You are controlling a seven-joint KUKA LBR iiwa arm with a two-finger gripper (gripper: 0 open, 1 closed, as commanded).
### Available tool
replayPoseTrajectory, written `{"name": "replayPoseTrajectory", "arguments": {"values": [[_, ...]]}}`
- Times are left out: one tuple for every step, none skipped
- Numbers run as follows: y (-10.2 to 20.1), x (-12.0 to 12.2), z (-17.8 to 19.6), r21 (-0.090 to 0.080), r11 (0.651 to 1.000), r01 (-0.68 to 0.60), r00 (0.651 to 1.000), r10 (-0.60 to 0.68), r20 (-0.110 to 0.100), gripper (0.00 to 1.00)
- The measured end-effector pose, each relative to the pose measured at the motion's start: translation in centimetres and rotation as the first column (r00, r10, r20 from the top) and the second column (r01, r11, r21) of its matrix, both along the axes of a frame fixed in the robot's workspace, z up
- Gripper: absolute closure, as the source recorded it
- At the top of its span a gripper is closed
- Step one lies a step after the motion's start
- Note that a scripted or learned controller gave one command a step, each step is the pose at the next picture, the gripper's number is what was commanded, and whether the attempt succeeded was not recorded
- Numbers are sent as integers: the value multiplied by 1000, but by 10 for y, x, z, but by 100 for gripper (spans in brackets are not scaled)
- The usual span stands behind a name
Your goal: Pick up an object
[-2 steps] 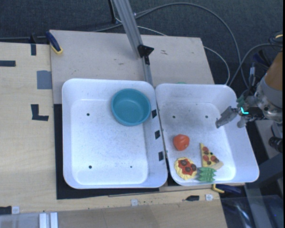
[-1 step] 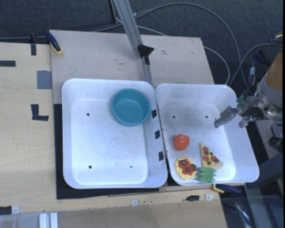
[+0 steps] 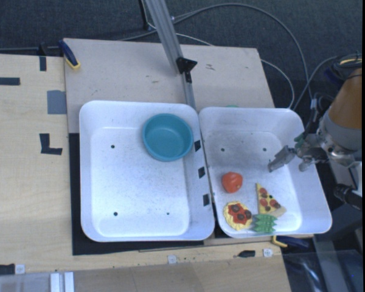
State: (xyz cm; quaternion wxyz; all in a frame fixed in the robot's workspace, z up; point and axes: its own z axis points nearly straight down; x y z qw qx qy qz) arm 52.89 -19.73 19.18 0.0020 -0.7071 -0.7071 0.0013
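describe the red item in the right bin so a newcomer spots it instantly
Start at the right bin, then look to its lower left area. The red tomato-like toy sits apart, just above the round pizza and left of the pizza slice. It is the only plain red, rounded piece there.

The bench (image 3: 140,72) was a pale wooden board with scuffed marks, beside a lighter plywood surface (image 3: 24,163) carrying dark tape pieces. Two shallow white bins sat on it side by side, touching along their inner rims: the left bin (image 3: 97,224) and the right bin (image 3: 310,224). A yellow-and-blue clamp (image 3: 70,55) gripped the bench's far left corner.
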Motion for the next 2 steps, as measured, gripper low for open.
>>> {"name": "replayPoseTrajectory", "arguments": {"values": [[4, -11, -54, 0, 1000, 0, 1000, 0, 0, 0], [4, -10, -103, -1, 1000, 0, 1000, 0, 6, 0]]}}
